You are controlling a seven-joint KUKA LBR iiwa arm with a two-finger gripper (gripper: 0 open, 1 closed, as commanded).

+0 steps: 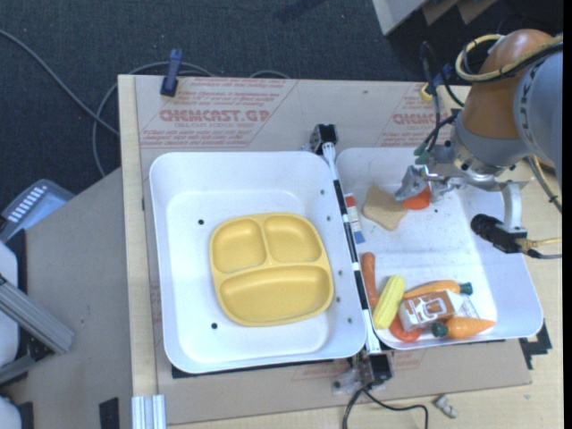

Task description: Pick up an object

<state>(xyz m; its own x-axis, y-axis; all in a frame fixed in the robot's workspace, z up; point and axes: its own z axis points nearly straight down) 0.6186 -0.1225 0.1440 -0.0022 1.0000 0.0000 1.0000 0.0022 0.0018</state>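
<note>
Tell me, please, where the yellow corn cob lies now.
In the camera view, the corn cob lies in the right bin, near its lower left corner, between a thin orange stick and a small food packet.

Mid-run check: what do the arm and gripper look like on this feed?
The arm is rounded and grey, with a broad orange band above the wrist. A yellow cable loops beside that band. The gripper is small and made of silvery metal.
</note>
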